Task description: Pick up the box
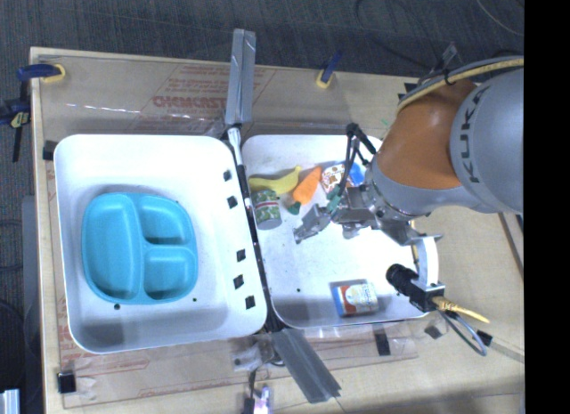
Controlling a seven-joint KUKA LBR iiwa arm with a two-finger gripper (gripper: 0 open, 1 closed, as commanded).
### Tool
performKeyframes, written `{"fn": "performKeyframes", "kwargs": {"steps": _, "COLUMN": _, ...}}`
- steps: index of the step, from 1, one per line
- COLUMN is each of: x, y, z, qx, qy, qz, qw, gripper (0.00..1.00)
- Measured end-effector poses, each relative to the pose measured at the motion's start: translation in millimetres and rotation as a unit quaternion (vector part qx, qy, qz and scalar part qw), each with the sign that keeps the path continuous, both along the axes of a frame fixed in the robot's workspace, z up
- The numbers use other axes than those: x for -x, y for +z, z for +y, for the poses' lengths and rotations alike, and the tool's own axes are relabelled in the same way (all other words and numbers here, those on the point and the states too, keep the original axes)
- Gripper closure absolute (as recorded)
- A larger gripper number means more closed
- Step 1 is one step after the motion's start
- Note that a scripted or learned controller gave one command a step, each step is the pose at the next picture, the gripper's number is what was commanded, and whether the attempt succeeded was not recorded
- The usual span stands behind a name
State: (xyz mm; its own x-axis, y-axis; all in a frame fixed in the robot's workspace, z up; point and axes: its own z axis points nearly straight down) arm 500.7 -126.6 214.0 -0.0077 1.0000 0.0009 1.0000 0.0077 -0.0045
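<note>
We see the arm [463, 150] come in from the right, its grey body w/ the orange band bulking over the right bin's [303, 301] far-right corner. The wrist bends down & toward the left, so the gripper [307, 225] hangs low over the middle of the right bin, fingers pointing left. Open or shut: we can't tell, the fingertips are too small and dark against the bin floor. Nothing visibly sits between them.

The box [354, 296], small w/ red & white print, lies flat near the front wall of the right bin, right of centre. It's apart from the gripper, nearer the front edge, w/ bare bin floor between them. A black part of the arm's wrist gear [405, 280] sits just beside the box on its right.

Other things in the right bin, all toward the back-left:
- a small can [266, 209] w/ a greenish label, near the divider side
- a banana [278, 182], just behind the can
- an orange piece [305, 187], carrot-like, touching or just beside the banana
- a blue item [355, 174] & some printed bits by the wrist, partly hidden, we can't make them out

The gripper is nearer this cluster than the box.

The left bin [80, 150] holds a blue divided tray [138, 247], three compartments, lying flat around its middle.
</note>
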Motion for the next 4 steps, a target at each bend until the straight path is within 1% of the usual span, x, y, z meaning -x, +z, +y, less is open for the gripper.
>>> {"fn": "performKeyframes", "kwargs": {"steps": 1, "x": 25, "y": -112, "z": -61, "qx": -0.0001, "qy": 0.037, "qz": 0.0, "qw": 0.9993, "gripper": 0.0}}
{"fn": "performKeyframes", "kwargs": {"steps": 2, "x": -47, "y": -123, "z": -84, "qx": 0.0005, "qy": -0.007, "qz": -0.001, "qw": 1.0, "gripper": 0.0}}
{"fn": "performKeyframes", "kwargs": {"steps": 3, "x": 24, "y": -122, "z": -79, "qx": 0.0001, "qy": -0.019, "qz": -0.001, "qw": 0.9998, "gripper": 0.0}}
{"fn": "performKeyframes", "kwargs": {"steps": 4, "x": 24, "y": -123, "z": -71, "qx": -0.001, "qy": 0.075, "qz": -0.001, "qw": 0.9972, "gripper": 0.0}}
